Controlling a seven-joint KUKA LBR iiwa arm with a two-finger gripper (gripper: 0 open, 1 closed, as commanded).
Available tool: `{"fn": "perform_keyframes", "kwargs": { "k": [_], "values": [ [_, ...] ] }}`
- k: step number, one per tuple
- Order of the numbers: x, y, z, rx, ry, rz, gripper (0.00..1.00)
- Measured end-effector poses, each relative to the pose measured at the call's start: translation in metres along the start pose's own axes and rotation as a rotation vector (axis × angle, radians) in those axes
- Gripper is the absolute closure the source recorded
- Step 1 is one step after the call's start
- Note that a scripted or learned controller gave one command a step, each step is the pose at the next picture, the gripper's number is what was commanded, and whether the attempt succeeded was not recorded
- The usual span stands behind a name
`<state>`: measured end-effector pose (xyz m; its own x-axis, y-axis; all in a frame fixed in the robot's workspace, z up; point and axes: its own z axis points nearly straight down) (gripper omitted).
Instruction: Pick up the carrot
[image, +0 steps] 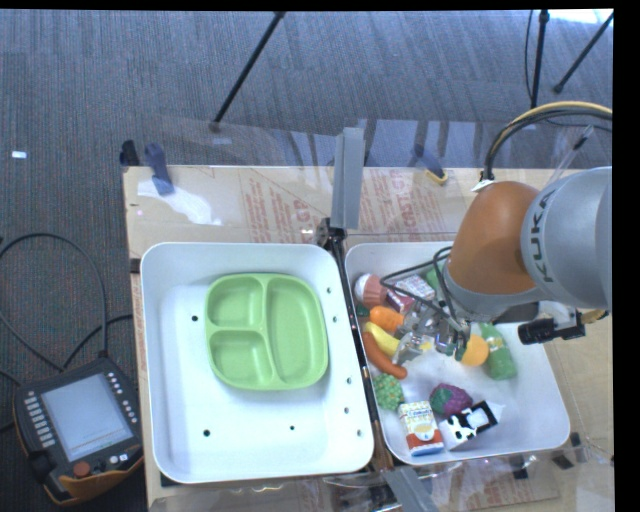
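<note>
One carrot (384, 357) lies slantwise against the left wall of the right bin (555, 415), its orange length running from ten o'clock down to four o'clock, half tucked under neighbouring toys. Crowding probably explains its pose: a yellow piece (381, 336) presses along its upper side, a smaller orange piece (385, 319) sits just above that, and a green broccoli-like piece (388, 392) rests at its six o'clock. The gripper (425, 338) hangs at the carrot's two o'clock, low among the pile (whether it is spread or pressed together I cannot tell; the metal blurs into clutter). Nothing visibly sits in it. At nine o'clock, in the left bin (160, 300), a green divided plate (267, 331) lies flat, well apart from the carrot.
</note>
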<state>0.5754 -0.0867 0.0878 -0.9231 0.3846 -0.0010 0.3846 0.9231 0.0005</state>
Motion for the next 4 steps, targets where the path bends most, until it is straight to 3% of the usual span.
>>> {"fn": "perform_keyframes", "kwargs": {
  "k": [1, 2, 3, 4],
  "values": [
    [-0.068, -0.039, 0.000, -0.001, 0.000, -0.460, 1.00],
    [-0.068, -0.039, 0.000, -0.001, 0.001, -0.462, 0.00],
    [-0.012, -0.073, 0.000, -0.001, -0.001, -0.286, 0.00],
    [-0.012, -0.070, -0.009, -0.003, -0.001, -0.294, 1.00]
  ]
}}
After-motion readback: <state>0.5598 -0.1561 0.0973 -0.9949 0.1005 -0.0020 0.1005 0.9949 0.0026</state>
